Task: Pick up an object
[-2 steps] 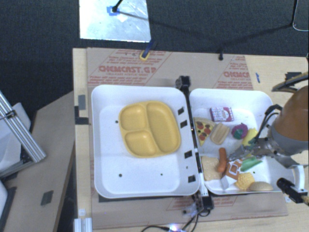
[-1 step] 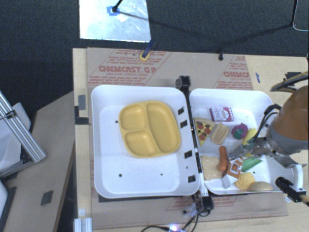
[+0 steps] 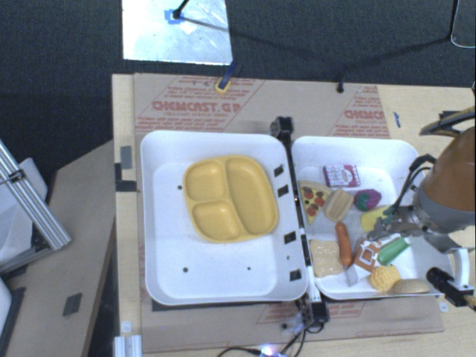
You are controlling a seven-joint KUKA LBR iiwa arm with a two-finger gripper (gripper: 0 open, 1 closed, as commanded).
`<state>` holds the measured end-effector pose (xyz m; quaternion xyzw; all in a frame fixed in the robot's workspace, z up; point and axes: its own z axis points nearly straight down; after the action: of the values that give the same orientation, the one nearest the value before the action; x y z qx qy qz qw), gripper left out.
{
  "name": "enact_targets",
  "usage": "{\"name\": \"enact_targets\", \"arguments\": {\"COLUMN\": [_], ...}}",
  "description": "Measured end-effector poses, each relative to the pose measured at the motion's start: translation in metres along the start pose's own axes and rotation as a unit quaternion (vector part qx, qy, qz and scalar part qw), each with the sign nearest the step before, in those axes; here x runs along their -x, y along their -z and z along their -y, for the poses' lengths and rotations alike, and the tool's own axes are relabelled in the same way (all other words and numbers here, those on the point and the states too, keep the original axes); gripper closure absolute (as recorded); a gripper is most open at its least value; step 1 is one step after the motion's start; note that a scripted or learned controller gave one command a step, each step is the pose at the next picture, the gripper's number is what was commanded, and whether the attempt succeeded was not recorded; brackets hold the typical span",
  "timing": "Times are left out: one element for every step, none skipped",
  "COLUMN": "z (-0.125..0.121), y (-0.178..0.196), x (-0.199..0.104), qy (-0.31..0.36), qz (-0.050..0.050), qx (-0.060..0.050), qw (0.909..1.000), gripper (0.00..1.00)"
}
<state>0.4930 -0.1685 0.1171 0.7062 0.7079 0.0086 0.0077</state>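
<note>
"CHEMCAST" printed on brown sheet

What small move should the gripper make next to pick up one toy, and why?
Probably a short descent. The gripper hangs low in the right bin, above the green toy and beside the yellow piece, but no toy is seen between its fingers, so lowering onto the green one seems the nearest chance.

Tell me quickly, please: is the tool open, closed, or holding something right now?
Tool: it cannot be told. It is low in the right bin, above the toy food, close to the green piece.
</note>
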Motion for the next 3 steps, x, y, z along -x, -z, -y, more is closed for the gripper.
{"name": "enact_targets", "arguments": {"z": [-0.004, -0.007, -0.021], "y": [0.052, 0.106, 0.116], "x": [-0.010, -0.010, -0.060], "qy": [0.001, 0.001, 0.003], "qz": [0.001, 0.002, 0.000], "qx": [-0.008, -0.008, -0.009], "qw": [1.0000, 1.0000, 1.0000], "gripper": [1.00, 1.00, 1.00]}}
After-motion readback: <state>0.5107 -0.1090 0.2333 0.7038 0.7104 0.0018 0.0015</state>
